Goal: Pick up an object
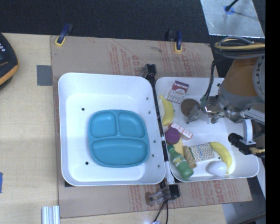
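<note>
Fingers [203, 115] first: they hang low in the right bin [252, 171], splayed apart with nothing between them, the left tip right up against a round brown object [189, 107] and the other tip over bare white floor. The arm [240, 80] itself comes in from the right, grey with the orange band just above the wrist.

The pickable stuff is all in that right bin. A red and white packet [178, 91] lies near the top left corner, a banana [167, 111] runs down along the left wall, and below it there's a purple round thing [172, 135] with a small red and white wrapper [182, 131] touching it. Further down, a green bottle [182, 164] sits in the bottom left corner beside a checkered card or box [200, 152]. A second banana [224, 155] curves along the lower right, with a white egg-shaped object [218, 168] just under it.

The left bin [67, 125] holds a blue divided plate [118, 137] lying flat in the middle. Both bins sit on a cardboard sheet [107, 55] clamped to the desk [18, 148], and a yellow and black pendant [0, 59] lies at the far left edge.
</note>
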{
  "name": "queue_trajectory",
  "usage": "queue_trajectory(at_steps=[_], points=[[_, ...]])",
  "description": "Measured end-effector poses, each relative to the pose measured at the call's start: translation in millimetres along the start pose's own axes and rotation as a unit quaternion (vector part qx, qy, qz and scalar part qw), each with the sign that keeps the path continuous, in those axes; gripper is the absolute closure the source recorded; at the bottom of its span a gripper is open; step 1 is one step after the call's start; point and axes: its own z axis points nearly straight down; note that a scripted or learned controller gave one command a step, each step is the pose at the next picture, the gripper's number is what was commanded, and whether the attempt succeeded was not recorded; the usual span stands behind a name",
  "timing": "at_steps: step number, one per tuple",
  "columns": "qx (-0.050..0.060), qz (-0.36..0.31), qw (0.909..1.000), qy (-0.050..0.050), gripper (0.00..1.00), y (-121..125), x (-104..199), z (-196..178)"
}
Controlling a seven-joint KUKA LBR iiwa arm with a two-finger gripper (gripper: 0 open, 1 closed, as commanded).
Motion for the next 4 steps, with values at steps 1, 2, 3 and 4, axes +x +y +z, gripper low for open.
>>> queue_trajectory(at_steps=[1,2,3,4], points=[[-0.006,-0.005,1.0,0.0,0.0,82,47,9],[-0.004,0.002,1.0,-0.002,0.0,-3,-41,12],[-0.007,-0.002,1.0,-0.003,1.0,1,-39,0],[-0.01,-0.005,0.9999,-0.001,1.0,68,5,-102]])
